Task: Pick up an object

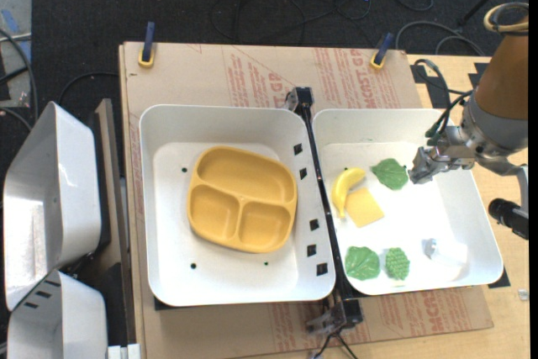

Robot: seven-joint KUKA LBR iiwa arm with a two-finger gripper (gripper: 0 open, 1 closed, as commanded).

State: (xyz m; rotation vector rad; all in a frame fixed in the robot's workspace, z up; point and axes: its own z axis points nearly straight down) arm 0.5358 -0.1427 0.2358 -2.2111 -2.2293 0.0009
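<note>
Gripper (pixel 420 166) low over the right bin (pixel 471 206), arm entering from the right. Fingers: cannot tell whether apart or together; nothing visibly between them.

Nearest candidate: a green leafy piece (pixel 390 173), just beside the fingertips on the side toward the bin divider. Further that way, a yellow banana-shaped piece (pixel 346 183) touching a yellow wedge (pixel 365 208). Toward the bin's near edge, well apart from the fingers: 2 more green pieces (pixel 362 262) (pixel 397 263) and a pale bluish item (pixel 430 248), too small to identify.

Left bin (pixel 168 181) holds a yellow 3-compartment tray (pixel 242 198).

Judgement: approach step. Best to centre over the green leafy piece before descending, straddle it squarely, avoid nudging it.

Writing: red print on the cardboard base (pixel 252 71), inverted, not legible.
</note>
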